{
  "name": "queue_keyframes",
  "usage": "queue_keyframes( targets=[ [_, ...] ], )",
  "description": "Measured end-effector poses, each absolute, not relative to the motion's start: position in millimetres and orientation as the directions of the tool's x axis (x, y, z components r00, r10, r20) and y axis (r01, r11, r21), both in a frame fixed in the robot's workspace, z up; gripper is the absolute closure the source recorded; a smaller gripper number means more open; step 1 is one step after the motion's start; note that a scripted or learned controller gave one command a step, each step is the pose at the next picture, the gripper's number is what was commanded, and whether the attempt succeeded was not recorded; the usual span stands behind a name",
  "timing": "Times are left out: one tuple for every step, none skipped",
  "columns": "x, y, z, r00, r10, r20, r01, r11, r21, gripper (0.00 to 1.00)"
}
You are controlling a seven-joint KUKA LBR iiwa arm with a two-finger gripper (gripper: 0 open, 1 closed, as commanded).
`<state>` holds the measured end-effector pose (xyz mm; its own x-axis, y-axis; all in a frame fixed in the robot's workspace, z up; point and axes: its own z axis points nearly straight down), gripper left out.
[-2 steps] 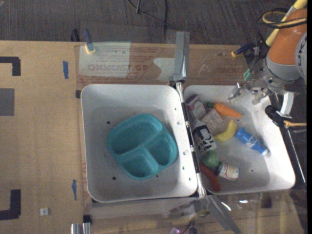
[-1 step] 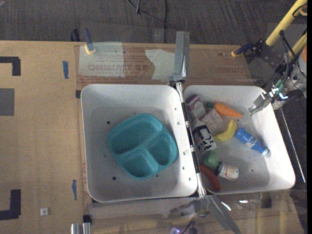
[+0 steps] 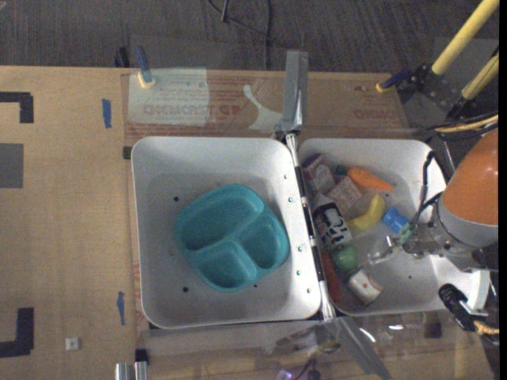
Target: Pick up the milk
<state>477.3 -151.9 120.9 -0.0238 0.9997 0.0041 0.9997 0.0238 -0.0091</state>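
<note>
The arm comes in from the right with its tool [image 3: 394, 248] low inside the right bin [image 3: 420, 153], and I cannot tell from here whether it is wide or narrow, since the metal parts blur against the white floor. Nothing sits visibly in it. What I take to be the milk [image 3: 331, 226], a dark carton with white lettering, lies flat just to the tool's left, pressed close to the wall that divides the two bins, probably because the clutter has slid toward that side. Between it and the tool lie a yellow banana-like piece [image 3: 370, 211] and a green round thing [image 3: 345, 256]; a small white box [image 3: 364, 285] rests just below the tool, and an orange carrot shape [image 3: 370, 180] sits farther up in the bin. The left bin [image 3: 158, 165] carries a teal divided tray [image 3: 231, 236], well apart from the tool and, I judge, of no part in this pick. The tool seems placed low so as to work among the crowded items; reaching the carton will likely call for a shift leftward, and the near wall may hamper one side of the grasp.
</note>
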Motion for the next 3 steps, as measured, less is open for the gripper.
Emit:
queue_keyframes(
  targets=[
    [479.7,-119.3,281.5,0.345,0.939,-0.003,0.939,-0.345,-0.008,0.00],
    [476.8,-99.4,118.8,0.417,0.909,-0.002,0.909,-0.417,-0.009,0.00],
    [530.1,-71.2,348.2,0.659,0.752,-0.008,0.752,-0.659,-0.007,0.00]
  ],
)
